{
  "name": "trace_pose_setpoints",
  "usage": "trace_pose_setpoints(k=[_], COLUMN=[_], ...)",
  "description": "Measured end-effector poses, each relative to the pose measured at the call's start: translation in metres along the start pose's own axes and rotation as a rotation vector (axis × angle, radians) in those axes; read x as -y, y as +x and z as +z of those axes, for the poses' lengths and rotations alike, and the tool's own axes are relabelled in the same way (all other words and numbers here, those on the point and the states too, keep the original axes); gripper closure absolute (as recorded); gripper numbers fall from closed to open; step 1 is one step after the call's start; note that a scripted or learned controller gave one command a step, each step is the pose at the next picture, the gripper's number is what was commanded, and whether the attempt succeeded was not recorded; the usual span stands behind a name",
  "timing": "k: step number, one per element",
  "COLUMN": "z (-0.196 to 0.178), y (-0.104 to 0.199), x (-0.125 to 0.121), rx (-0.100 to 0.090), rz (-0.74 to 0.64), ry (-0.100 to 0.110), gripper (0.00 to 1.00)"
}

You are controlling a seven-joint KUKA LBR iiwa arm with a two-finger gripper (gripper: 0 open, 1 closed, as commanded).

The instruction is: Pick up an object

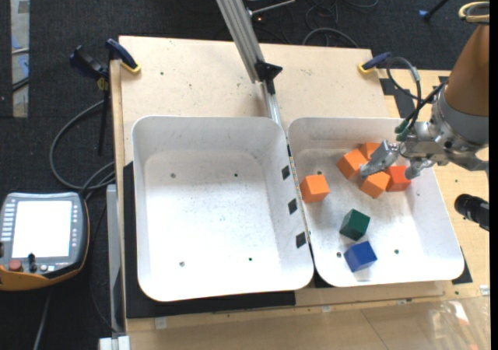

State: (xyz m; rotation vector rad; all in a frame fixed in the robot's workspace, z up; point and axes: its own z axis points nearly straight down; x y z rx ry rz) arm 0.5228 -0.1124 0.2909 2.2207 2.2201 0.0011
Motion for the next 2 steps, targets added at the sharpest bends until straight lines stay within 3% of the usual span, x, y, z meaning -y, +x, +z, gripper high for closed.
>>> trace_pose_setpoints(k=[1, 2], z=[0.0346, 0.0327], y=[-0.0834, -0.0792], x=[0.0086, 0.007], rx=[0.0, 0.0], rz=[0.007, 0.0], ry=[0.004, 0.001], gripper=[0.0, 0.0])
